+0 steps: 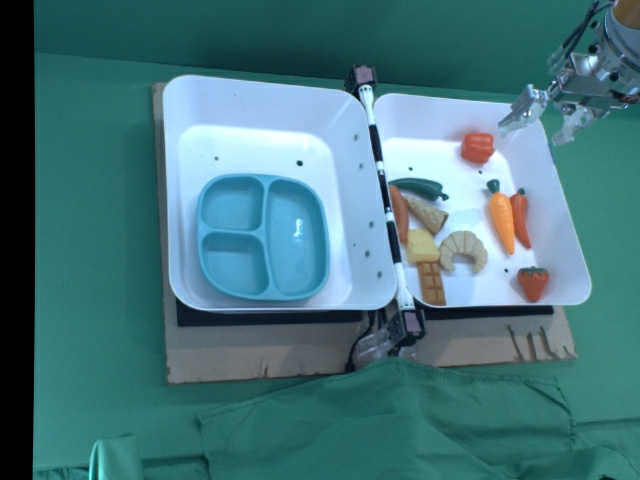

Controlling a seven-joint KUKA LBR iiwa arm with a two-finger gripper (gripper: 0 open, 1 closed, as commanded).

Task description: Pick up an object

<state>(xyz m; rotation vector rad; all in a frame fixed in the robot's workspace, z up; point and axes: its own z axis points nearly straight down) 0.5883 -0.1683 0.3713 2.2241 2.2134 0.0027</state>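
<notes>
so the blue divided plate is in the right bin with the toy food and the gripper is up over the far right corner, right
Not quite. The camera view shows the blue divided plate alone in the left bin. The toy food, such as the croissant and the two carrots, lies in the right bin. The gripper is indeed over that bin's far right corner.

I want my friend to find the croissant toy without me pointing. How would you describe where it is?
Look in the right bin, the one full of toy food. Near its front, just right of the yellow block, lies the croissant. It is the only pale tan, curved, ridged piece; the carrots beside it are straight and orange.
</notes>
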